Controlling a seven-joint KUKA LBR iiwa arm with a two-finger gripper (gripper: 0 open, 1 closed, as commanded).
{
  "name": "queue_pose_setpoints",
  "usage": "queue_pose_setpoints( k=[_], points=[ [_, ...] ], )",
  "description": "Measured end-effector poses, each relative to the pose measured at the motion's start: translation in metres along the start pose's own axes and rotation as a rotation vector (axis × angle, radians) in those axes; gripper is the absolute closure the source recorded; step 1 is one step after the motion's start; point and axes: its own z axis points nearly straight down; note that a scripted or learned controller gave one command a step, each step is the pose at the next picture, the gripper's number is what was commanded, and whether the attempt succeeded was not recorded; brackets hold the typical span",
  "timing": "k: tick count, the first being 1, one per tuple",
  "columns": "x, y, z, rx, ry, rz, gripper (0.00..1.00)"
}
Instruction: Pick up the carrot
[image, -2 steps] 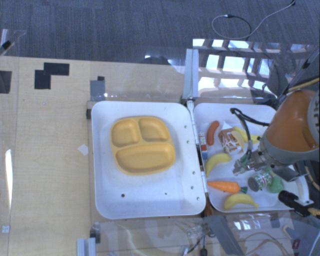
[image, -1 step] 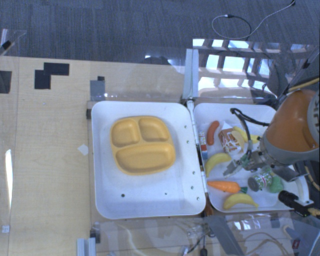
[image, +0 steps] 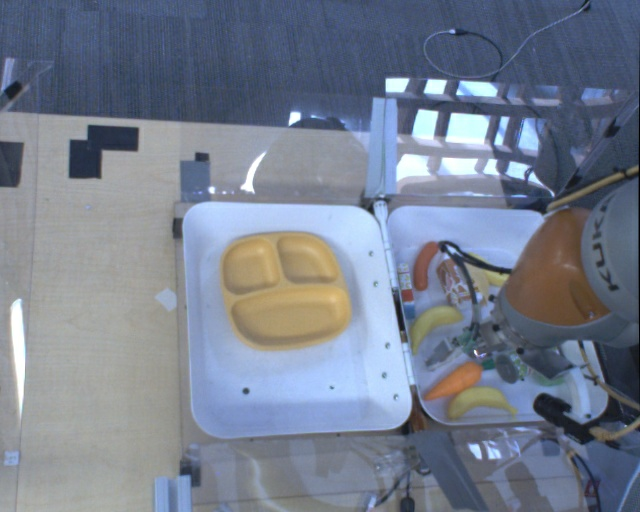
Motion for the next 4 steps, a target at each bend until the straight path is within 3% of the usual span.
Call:
queue_pose_setpoints(
  k=[1, 2, 3, 4],
  points=[
    [-0.017, 0.006, 0.000, 0.001, 0.005, -0.086, 0.00],
    [-0.018, 0.009, -0.012, -0.008, 0.000, -0.086, 1.00],
    [-0.018, 0.009, -0.012, -0.007, 0.000, -0.086, 0.00],
    [-0.004, 0.001, -0.001, -0.006, -0.005, -0.314, 0.00]
  ],
)
